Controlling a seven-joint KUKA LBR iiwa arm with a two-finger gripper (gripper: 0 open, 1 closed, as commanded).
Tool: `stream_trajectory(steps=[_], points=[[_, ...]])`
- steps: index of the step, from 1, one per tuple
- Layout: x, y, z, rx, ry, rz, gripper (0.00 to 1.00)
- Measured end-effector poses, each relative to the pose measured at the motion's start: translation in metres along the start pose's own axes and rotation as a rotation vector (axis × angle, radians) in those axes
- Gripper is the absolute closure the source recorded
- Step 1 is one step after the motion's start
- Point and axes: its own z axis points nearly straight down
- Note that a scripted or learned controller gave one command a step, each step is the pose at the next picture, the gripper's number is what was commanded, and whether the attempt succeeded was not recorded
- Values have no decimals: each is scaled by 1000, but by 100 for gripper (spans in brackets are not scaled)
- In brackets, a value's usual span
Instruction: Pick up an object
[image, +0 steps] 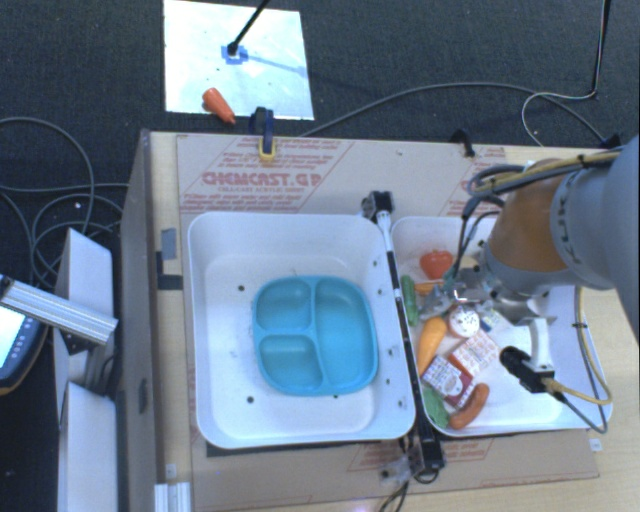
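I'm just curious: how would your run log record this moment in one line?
arm: over right bin | toy food: in right bin | blue tray: left bin | pick: unconfirmed

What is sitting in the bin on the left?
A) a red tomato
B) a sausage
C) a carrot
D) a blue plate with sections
D: the left bin has the blue divided plate lying flat in it, while the food toys, such as the orange carrot, lie in the right bin under the arm.
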Motion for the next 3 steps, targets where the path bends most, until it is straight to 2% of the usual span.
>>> stream_trajectory(steps=[1,2,3], points=[[0,0,-10,0,0,-1,100],[0,0,-9,1,0,-1,0],[6,72,4,8,2,-2,0]])
